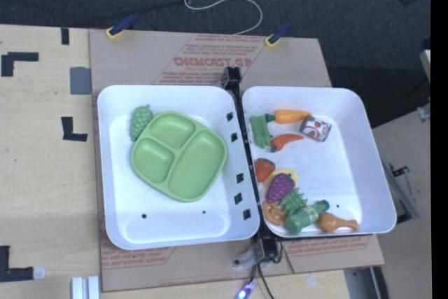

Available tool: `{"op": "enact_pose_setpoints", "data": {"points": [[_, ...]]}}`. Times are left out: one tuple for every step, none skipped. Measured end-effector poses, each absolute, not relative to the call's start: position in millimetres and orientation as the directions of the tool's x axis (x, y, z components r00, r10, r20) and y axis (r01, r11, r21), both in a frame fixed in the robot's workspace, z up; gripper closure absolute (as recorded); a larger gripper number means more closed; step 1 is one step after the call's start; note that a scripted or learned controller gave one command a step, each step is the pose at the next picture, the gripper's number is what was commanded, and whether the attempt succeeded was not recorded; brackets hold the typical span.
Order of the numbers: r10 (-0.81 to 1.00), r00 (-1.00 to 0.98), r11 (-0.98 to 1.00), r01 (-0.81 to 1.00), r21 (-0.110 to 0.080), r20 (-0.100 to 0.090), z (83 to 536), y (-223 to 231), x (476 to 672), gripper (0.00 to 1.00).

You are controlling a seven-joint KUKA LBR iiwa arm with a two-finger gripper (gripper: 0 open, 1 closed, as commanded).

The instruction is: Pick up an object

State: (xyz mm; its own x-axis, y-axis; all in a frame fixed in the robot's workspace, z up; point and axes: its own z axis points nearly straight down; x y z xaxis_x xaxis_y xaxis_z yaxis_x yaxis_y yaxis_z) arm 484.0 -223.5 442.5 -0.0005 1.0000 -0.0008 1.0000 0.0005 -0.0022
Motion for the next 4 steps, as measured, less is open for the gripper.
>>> {"op": "enact_pose_setpoints", "data": {"points": [[1.0, -0.001, 0.001, 1.0, -0.001, -0.001, 427.7, -223.5, 484.1, 1.0], [1.0, -0.001, 0.001, 1.0, -0.001, -0.001, 412.6, -223.5, 484.1, 1.0], [1.0, -0.002, 0.002, 1.0, 0.013, -0.007, 541.6, -221.4, 484.1, 1.0], [1.0, 0.0, 0.0, 1.0, -0.003, 0.0, 496.9, -223.7, 483.9, 1.0]]}}
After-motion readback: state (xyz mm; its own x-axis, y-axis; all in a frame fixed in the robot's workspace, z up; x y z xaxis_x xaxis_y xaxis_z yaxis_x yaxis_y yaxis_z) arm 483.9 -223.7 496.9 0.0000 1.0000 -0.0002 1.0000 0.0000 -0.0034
